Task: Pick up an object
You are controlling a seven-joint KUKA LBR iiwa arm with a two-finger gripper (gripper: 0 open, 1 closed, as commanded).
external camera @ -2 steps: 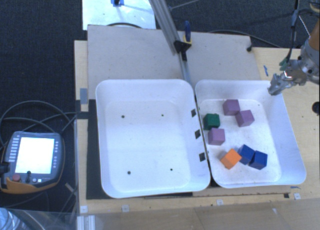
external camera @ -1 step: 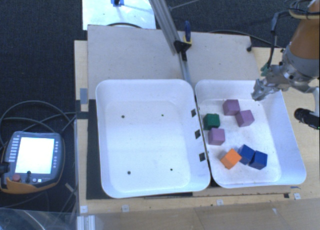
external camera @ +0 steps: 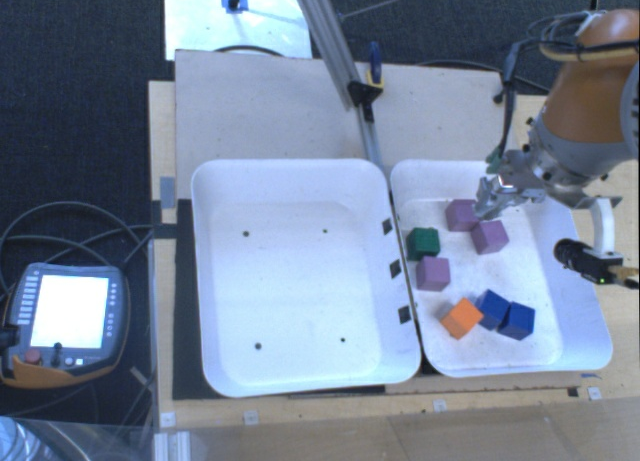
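Note:
In the right bin (external camera: 575, 354) lie several small blocks. Three purple blocks sit near the middle: one at the back (external camera: 460, 214), one to its right (external camera: 489, 236) and one lower left (external camera: 432, 273). A green block (external camera: 423, 242) lies by the bin's left wall. An orange block (external camera: 461, 318) and two blue blocks (external camera: 492, 306) (external camera: 517, 320) sit toward the front. My gripper (external camera: 489, 201) hangs just above the gap between the two back purple blocks, close to both. I see nothing held between its tips.
The left bin (external camera: 215, 184) stands beside the right one, their walls meeting at the middle. A slanted metal pole (external camera: 330, 34) crosses the back of the bench. A teach pendant (external camera: 62, 321) lies off the bench at the far left.

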